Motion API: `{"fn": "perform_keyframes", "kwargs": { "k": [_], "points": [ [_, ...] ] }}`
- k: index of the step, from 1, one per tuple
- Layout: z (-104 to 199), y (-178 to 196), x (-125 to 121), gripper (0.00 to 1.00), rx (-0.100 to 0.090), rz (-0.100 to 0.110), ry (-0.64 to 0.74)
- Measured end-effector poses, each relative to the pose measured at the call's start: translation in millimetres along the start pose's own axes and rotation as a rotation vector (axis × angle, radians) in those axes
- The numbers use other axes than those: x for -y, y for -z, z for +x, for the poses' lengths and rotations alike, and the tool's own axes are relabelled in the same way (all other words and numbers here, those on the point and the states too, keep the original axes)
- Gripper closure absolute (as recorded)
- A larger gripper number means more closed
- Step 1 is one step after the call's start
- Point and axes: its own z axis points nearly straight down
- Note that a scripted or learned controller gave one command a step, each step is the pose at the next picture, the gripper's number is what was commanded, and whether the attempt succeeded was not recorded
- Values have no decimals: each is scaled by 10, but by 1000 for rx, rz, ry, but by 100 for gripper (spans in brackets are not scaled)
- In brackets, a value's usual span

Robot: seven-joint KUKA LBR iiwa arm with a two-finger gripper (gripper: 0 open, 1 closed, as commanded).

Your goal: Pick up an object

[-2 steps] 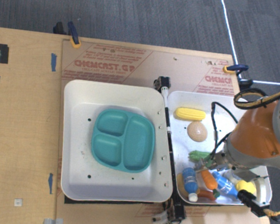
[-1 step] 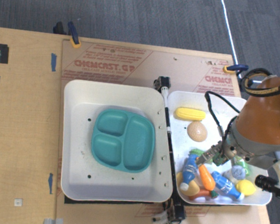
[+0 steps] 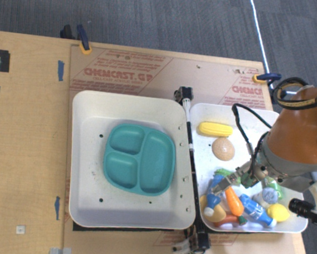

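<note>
Over the right bin [image 3: 243,118], the orange-banded arm [image 3: 298,131] leans in from the right, its gripper [image 3: 246,178] pointed down-left above the toy pile; whether its jaws are spread cannot be told. Just below them lies an orange carrot [image 3: 233,200], above them a tan ball [image 3: 223,149].

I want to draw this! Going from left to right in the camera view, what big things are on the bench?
Left white bin, teal divided plate, right white bin, yellow corn toy, orange-banded arm.

Grey arm [image 3: 305,166], orange band [image 3: 303,132], black cables looped above it.
</note>
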Motion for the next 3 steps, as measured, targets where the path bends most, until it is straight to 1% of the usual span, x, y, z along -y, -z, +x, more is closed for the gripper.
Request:
{"fn": "perform_keyframes", "kwargs": {
  "k": [1, 2, 3],
  "points": [
    [-364, -974, 153, 0, 5, -4, 321],
    [-374, -870, 139, 100, 11, -9, 320],
    [356, 0, -225, 100, 0, -1, 45]
  ]
}}
